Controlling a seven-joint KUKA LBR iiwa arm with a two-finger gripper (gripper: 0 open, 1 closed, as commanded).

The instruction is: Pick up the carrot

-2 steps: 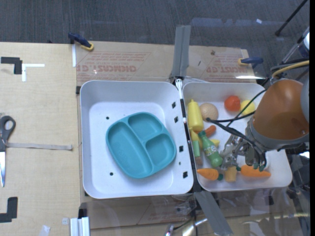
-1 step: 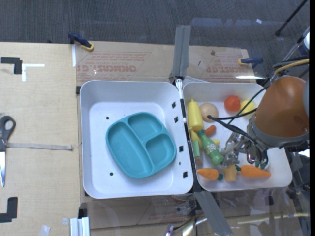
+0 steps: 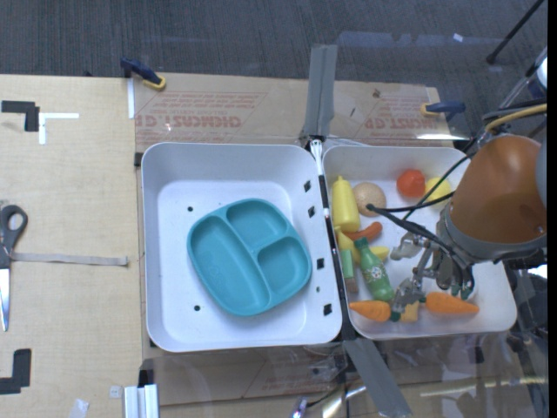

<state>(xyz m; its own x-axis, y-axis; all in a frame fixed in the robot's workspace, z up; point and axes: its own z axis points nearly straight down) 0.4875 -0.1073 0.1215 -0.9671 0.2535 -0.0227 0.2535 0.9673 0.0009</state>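
Note:
Near the front right of the right bin (image 3: 500, 320) lies an orange carrot (image 3: 451, 303), pointing right, its green end toward the gripper. A second orange carrot-like piece (image 3: 370, 310) rests at the bin's front left. My gripper (image 3: 412, 287) hangs low over the front of this bin, between the two orange pieces and just left of the carrot. Nothing is visibly held. The arm's orange band and wrist cover the bin's right side.
The right bin also holds a green bottle (image 3: 375, 273), a yellow piece (image 3: 344, 205), a beige ball (image 3: 369, 196), a red tomato (image 3: 411, 182) and a small red pepper (image 3: 367, 232). A teal divided plate (image 3: 251, 256) lies in the left bin (image 3: 157, 259). Scissors (image 3: 9, 233) lie far left.

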